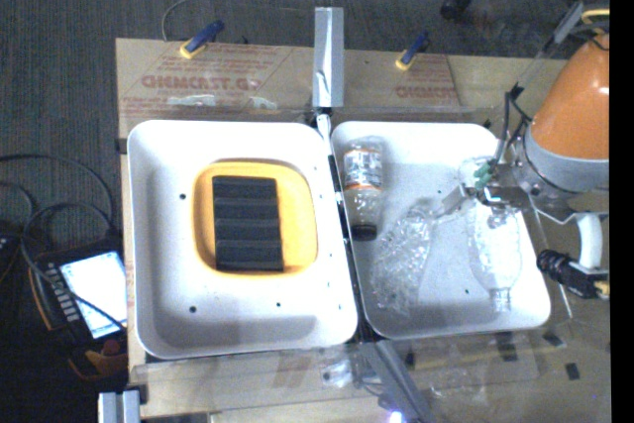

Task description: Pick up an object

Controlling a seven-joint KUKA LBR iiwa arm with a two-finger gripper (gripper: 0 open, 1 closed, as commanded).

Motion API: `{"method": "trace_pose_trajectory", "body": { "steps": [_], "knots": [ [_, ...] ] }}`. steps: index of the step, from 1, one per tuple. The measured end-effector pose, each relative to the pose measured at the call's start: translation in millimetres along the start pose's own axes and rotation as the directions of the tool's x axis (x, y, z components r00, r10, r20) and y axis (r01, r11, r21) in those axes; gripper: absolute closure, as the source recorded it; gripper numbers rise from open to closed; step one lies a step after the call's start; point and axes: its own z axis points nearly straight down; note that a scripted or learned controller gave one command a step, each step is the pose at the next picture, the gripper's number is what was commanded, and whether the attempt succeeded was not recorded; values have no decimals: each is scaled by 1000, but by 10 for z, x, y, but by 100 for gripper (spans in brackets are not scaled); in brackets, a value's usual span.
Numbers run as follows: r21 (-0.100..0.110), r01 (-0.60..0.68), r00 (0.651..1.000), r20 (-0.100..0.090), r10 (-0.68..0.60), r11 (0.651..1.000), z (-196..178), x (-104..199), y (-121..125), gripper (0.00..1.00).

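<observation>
The arm reaches in from the right, its orange band above the right bin's [451, 317] far corner. The gripper [482, 185] hangs low over a clear plastic bottle [495, 258] lying lengthwise there; jaw state cannot be told. A second, orange-labelled bottle [362, 185] and crumpled clear plastic [401, 253] lie alongside. The left bin [158, 302] holds a yellow tray with a black insert [253, 218].

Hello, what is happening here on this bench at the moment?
A grey and orange robot arm reaches in from the right over the right bin. Its gripper hangs near a clear plastic bottle at the bin's right side. Another bottle and crumpled clear plastic also lie there. The left bin holds a yellow tray with a black insert.
</observation>
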Motion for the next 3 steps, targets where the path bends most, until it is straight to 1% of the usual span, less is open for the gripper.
{"method": "trace_pose_trajectory", "body": {
  "steps": [1,2,3],
  "knots": [
    [-17,143,990,6,-143,990,1254,-10,439,0],
    [-25,182,983,8,-182,983,1304,-342,834,0],
    [-22,53,999,8,-53,998,1307,-666,1354,0]
  ]
}}
